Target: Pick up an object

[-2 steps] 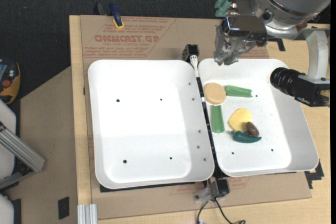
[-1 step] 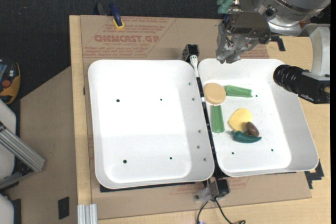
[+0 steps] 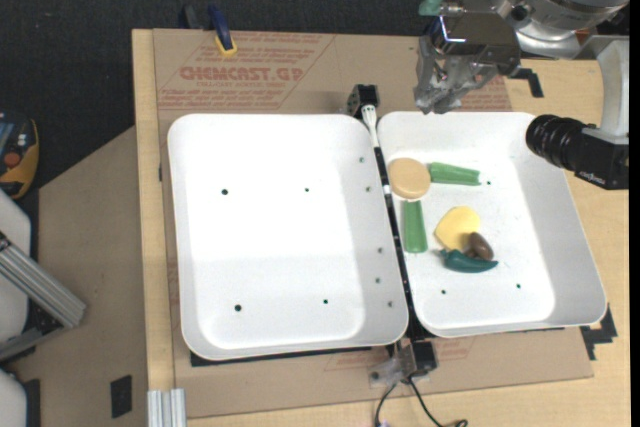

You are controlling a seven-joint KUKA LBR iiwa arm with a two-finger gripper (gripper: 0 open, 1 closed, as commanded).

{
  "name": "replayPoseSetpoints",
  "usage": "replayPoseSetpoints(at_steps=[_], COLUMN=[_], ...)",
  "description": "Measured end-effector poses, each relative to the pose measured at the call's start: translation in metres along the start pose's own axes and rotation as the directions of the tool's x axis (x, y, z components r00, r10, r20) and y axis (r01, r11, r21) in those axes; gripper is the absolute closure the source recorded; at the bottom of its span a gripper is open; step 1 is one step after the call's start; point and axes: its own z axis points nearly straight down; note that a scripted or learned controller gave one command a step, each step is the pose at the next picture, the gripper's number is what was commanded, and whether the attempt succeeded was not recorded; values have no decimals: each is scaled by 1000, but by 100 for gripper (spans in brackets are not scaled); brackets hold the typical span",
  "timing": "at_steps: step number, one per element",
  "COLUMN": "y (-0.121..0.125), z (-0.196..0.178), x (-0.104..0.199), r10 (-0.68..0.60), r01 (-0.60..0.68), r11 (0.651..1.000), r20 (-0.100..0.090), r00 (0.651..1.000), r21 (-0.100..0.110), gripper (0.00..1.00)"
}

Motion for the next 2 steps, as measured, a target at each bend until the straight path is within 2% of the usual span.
replayPoseSetpoints(at_steps=[1, 2], y=[1, -5], z=[-10, 168], x=[1, 0], r10=[-1, 4], r01=[1, -4], r11=[1000, 1000], r20=[0, 7], r00=[1000, 1000], r21=[-3, 27], gripper=[100, 100])
